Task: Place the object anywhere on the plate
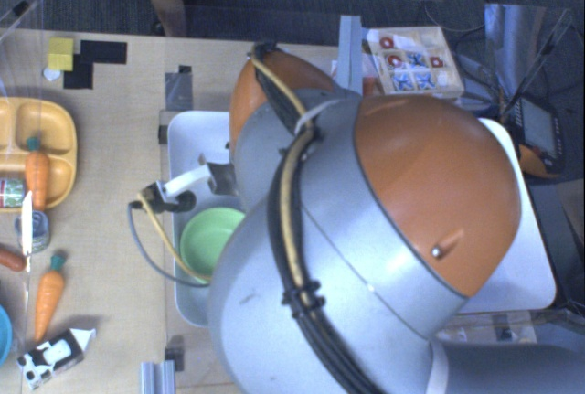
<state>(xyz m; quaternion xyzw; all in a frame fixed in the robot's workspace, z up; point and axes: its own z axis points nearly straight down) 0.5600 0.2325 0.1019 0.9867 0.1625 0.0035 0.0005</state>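
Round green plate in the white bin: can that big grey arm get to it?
Probably yes. The grey arm hangs over the shallow white bin, right above the round green plate, whose visible part looks bare.

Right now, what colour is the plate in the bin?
The plate is light green; camera view.

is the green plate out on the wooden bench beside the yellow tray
No, the green plate lies inside the white bin, apart from the yellow tray on the bench.
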